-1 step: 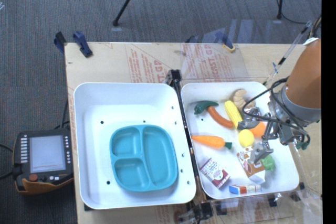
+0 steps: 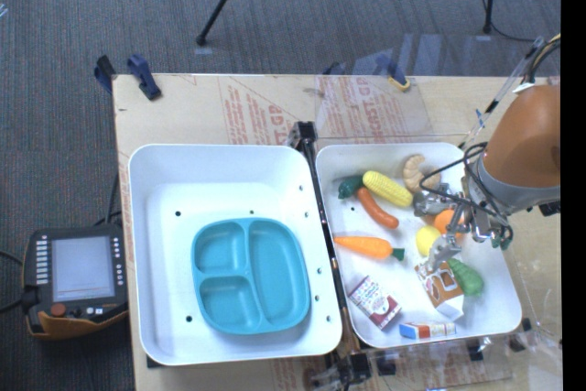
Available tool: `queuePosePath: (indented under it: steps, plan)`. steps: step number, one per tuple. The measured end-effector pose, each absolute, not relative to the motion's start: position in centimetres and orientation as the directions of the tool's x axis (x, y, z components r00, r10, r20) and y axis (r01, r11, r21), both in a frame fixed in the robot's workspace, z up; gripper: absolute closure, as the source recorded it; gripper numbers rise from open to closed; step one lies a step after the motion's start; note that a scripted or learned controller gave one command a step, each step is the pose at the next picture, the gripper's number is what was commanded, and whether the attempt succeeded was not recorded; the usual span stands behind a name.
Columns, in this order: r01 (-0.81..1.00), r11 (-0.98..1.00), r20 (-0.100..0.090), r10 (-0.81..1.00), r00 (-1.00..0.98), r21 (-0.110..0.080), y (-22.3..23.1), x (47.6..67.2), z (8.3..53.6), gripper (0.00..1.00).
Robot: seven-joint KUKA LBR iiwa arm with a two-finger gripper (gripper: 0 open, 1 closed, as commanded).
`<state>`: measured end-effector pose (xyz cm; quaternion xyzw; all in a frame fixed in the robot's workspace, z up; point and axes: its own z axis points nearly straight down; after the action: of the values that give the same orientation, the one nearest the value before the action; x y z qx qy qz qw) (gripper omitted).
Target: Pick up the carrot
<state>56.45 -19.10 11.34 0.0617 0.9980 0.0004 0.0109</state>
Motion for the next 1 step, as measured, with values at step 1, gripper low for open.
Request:
queuePosePath:
  steps: [1]
  plan:
    - [0.307, 0.952, -0.019, 0.307, -0.951, 0.006, -20.48, 57.14, 10.40, 0.00]
